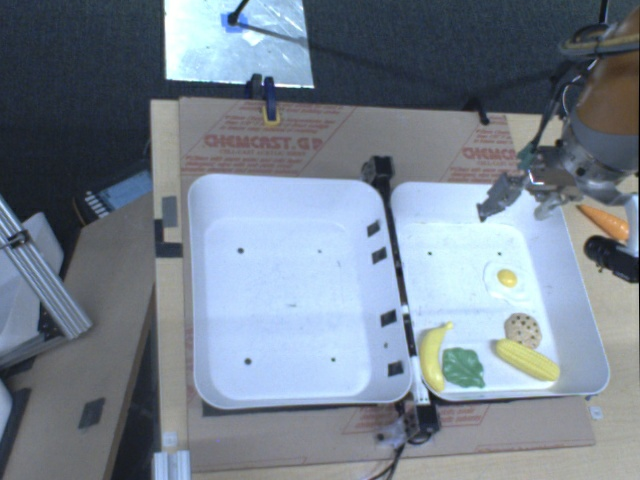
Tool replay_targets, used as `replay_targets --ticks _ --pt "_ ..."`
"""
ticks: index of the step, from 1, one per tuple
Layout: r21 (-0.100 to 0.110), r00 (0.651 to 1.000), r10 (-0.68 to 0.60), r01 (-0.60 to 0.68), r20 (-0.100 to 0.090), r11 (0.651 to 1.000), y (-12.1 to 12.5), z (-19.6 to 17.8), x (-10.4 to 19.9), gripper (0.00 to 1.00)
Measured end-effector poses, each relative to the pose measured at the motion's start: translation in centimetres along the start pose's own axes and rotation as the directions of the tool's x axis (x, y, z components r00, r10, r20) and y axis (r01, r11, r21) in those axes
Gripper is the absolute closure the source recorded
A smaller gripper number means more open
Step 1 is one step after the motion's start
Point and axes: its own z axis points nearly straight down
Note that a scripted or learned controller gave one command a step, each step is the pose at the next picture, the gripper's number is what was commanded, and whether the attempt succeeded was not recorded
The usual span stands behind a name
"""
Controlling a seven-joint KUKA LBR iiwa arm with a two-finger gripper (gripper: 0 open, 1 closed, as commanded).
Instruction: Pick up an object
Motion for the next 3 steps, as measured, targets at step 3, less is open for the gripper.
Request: replay_targets --ticks 3 --pt "-0.009 1.000 -0.003 0.003 -0.002 1.000 -10.0 -25.7 13.4 0.00"
